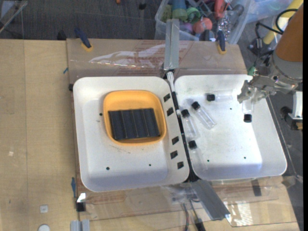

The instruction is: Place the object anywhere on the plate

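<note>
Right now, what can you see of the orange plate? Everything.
The orange plate is a rounded-square dish with a raised rim, likely plastic. It lies flat in the left white bin, toward the bin's upper middle. A dark ribbed rectangular slab lies on it, covering most of its floor and reaching the lower rim. The gripper is well away from it.

arm (291, 37) cut off by right edge, claw (250, 94) fingers too blurred to read, clear vials (204, 117) faint against right bin (269, 153), toy tub (207, 6) cropped at top

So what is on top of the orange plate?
A dark ribbed rectangular block lies flat on the orange plate, covering most of its floor; whatever sits beneath the block is hidden.
</note>
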`<control>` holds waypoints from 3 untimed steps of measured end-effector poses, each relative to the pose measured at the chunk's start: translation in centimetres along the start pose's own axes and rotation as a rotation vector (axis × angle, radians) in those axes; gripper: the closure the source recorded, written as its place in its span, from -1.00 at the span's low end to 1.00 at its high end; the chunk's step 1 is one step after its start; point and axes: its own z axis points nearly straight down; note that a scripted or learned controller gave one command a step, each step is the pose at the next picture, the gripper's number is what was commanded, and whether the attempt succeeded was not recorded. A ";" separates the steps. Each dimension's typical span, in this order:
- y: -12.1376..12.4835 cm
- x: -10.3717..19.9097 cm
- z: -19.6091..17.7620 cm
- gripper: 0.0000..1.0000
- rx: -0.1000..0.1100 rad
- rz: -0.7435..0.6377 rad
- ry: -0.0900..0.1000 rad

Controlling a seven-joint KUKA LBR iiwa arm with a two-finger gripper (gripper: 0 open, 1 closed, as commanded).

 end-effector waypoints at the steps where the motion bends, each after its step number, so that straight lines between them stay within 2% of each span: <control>1: 3.0 2.8 1.5 1.00 -0.004 -0.287 0.000; 2: 3.8 4.8 2.2 1.00 -0.004 -0.352 0.000; 3: 3.4 8.5 1.8 1.00 -0.001 -0.646 0.001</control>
